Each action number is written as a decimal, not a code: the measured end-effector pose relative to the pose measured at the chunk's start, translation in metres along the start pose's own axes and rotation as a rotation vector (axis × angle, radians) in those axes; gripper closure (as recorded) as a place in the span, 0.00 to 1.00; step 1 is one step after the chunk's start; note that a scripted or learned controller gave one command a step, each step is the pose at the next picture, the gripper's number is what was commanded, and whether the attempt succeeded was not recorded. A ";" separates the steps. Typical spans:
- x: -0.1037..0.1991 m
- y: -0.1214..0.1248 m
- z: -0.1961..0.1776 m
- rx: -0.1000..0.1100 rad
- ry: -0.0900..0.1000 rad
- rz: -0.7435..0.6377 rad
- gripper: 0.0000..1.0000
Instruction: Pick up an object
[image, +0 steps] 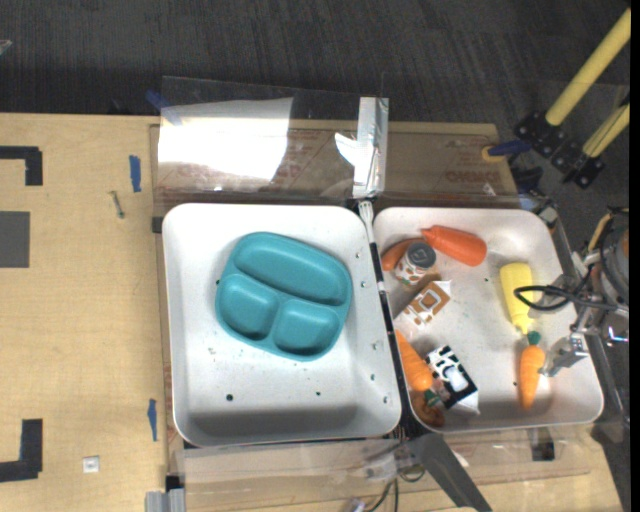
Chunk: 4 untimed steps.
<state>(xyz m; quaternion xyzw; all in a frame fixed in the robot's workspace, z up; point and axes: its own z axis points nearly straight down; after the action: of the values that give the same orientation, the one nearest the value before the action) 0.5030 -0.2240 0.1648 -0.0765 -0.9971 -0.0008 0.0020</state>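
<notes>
carrot (529, 374) lies at the right bin's (560, 232) lower right, just below the yellow banana (517, 293). it looks light, hard, slick plastic; i'd pinch across its orange middle. my claw (580, 340) sits beside it, state unclear.

Robot lab, taped bench (80, 300), white bins (190, 300)

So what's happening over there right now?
End effector at right bin's edge, holding nothing visible. Small carrot beside it. Yellow piece close by.

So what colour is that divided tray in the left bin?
Teal, the divided tray, clearest in the camera view.
</notes>
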 end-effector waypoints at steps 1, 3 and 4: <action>0.020 -0.003 0.077 0.003 -0.016 -0.026 0.00; -0.074 0.016 -0.039 0.002 -0.019 0.019 1.00; -0.072 0.015 -0.034 0.001 -0.010 0.022 0.00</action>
<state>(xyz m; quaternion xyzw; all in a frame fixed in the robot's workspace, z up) 0.5765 -0.2207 0.1986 -0.0874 -0.9962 -0.0001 -0.0029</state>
